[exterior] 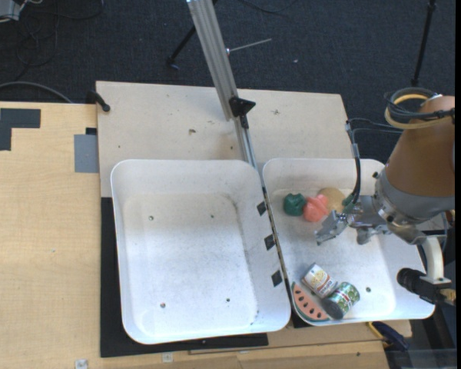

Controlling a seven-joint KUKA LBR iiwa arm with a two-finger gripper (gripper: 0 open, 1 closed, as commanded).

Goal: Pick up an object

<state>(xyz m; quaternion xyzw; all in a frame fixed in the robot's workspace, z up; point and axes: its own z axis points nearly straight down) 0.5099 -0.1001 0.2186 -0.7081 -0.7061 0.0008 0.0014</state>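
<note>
Nearest me the watermelon slice (pixel 309 304) and cans (pixel 332 287) lie untouched; gripper (pixel 332 227), grasp state indeterminate, hovers beside the pink object (pixel 316 208).

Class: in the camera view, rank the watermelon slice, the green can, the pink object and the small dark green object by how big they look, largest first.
1. watermelon slice
2. green can and pink object: look about alike, so unranked
3. small dark green object

The gripper covers part of the pink object, so its full size is unsure.
</note>
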